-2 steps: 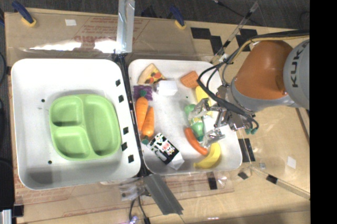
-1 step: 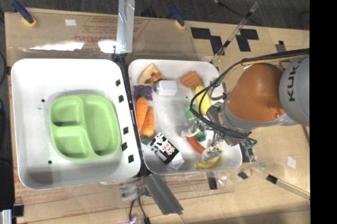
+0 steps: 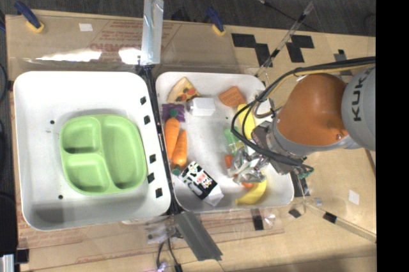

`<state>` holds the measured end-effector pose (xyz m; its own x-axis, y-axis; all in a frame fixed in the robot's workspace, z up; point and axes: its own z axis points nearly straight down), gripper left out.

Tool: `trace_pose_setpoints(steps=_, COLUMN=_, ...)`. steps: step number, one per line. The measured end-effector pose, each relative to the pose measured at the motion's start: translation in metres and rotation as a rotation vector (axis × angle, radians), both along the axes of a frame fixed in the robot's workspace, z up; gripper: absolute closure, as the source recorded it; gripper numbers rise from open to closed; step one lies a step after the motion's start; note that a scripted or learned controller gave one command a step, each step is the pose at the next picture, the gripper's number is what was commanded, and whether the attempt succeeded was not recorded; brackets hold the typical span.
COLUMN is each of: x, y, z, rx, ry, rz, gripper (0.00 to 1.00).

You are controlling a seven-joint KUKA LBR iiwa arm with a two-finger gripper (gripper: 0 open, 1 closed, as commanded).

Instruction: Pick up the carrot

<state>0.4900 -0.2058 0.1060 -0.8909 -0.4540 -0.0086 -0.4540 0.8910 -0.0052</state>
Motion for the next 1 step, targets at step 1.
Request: trace_pose_setpoints(steps=1, x=0.0267, y=0.0318, z=0.0997, rx=-0.003, ry=0.000, rz=0.067, gripper=1.00)
